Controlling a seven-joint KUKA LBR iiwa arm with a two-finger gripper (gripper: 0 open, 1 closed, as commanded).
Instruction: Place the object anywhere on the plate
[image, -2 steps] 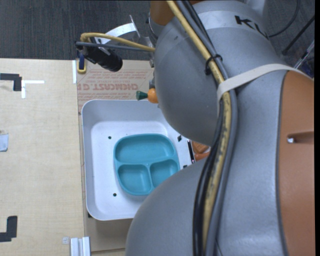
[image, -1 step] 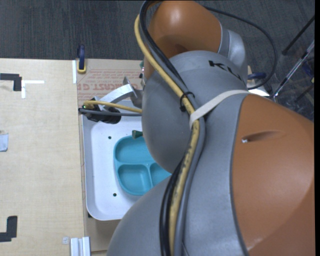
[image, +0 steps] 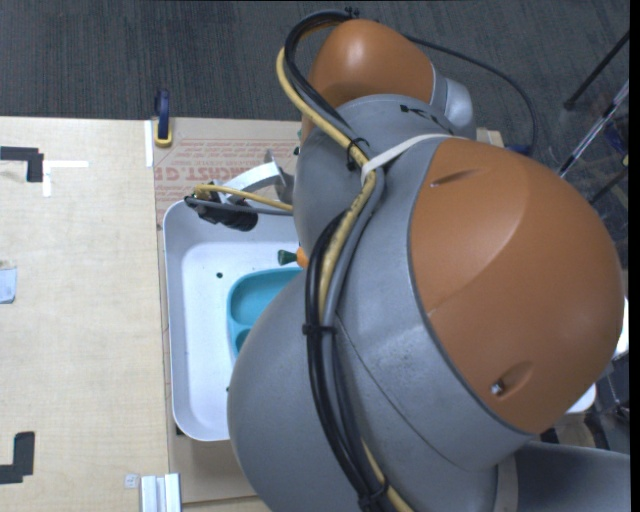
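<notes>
Nearest the lens and filling most of the view: grey arm (image: 330, 400), huge and rounded, capped with two orange domes, reaching in from the right and leaning over the white bin (image: 195, 330). Blocks the whole right side of that bin and most of what lies inside. Bundled black and yellow cables (image: 322, 290) strapped down its flank.

Next in size, pale wood counter (image: 80, 300) spreading to the left, with dark carpet floor (image: 100, 50) beyond its far edge. Brown cardboard sheet (image: 225, 150) under the bin's far end, printed in red.

Inside the bin, against the arm's edge, teal plate (image: 250, 300), only its left part uncovered, with a ridge dividing its surface. Just past the plate's far rim, small orange-and-green object (image: 289, 257) peeking out from under the arm; touching the plate or not, cannot tell.

Tool tucked behind the arm's bulk; spread or pressed together, cannot tell.

Smaller still: black brackets (image: 25, 162) on the counter's left edge, and a blue-and-yellow clamp (image: 162, 118) at the cardboard's far corner.
</notes>
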